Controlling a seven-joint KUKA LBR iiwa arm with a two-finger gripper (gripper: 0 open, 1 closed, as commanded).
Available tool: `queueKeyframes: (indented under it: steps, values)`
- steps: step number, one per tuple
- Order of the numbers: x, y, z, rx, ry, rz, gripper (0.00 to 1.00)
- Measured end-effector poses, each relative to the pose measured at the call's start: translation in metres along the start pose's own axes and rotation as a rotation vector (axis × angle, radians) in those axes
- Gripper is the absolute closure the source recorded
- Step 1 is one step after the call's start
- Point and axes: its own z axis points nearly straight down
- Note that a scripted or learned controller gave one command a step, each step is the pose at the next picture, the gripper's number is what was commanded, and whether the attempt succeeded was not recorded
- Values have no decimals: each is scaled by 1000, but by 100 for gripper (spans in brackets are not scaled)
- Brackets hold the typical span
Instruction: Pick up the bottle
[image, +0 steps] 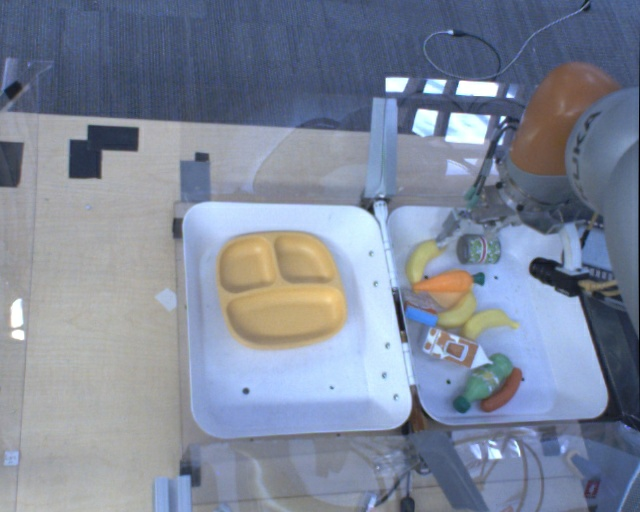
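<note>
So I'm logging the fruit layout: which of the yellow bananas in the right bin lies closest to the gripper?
The banana at the bin's upper left, curving beside the small can under the gripper. The other two bananas lie lower, below the carrot.

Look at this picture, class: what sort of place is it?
Probably a robotics lab test bench: a robot arm reaches over two white bins, one with a yellow tray, the other with toy food such as a green bottle.

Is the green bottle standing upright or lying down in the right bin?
Lying down. The green bottle rests on its side on the right bin's floor, cap toward the near edge, beside a sausage.
</note>
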Motion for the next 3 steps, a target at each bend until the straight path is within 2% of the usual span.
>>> queueKeyframes:
  steps: [1, 2, 3]
  values:
    - [26, -8, 14, -37, -14, 86, 0]
    - [2, 0, 24, -37, -5, 78, 0]
    - [-17, -52, 40, -6, -2, 150, 0]
